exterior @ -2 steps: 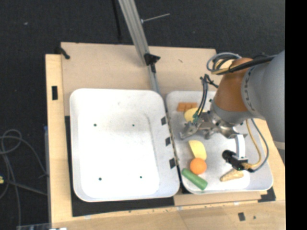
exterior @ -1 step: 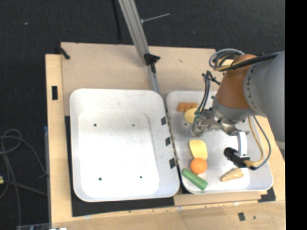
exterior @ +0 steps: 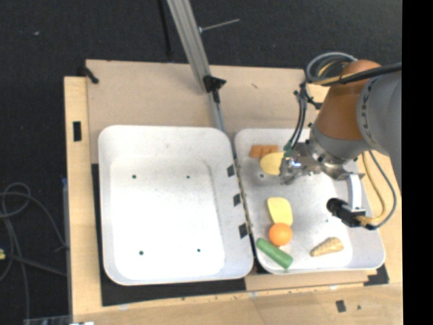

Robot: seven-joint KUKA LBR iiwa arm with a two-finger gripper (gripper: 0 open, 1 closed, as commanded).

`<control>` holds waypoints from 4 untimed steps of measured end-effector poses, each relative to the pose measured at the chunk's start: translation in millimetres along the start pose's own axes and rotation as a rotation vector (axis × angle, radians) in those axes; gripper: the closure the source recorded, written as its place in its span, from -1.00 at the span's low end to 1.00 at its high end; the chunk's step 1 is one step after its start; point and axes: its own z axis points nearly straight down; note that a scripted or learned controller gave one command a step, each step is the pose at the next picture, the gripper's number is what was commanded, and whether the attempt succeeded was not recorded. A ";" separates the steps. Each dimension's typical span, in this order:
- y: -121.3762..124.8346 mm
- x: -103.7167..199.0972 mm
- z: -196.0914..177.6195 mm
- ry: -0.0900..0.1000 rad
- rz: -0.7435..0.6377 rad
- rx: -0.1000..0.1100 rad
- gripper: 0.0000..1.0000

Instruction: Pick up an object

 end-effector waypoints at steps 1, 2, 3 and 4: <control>2.1 -1.4 -54.4 0.000 -0.011 -0.002 1.00; -17.6 40.7 -58.4 0.001 -0.011 0.004 1.00; -28.7 93.9 -75.0 0.004 -0.015 0.003 1.00; -41.6 135.1 -79.0 0.004 -0.014 0.006 1.00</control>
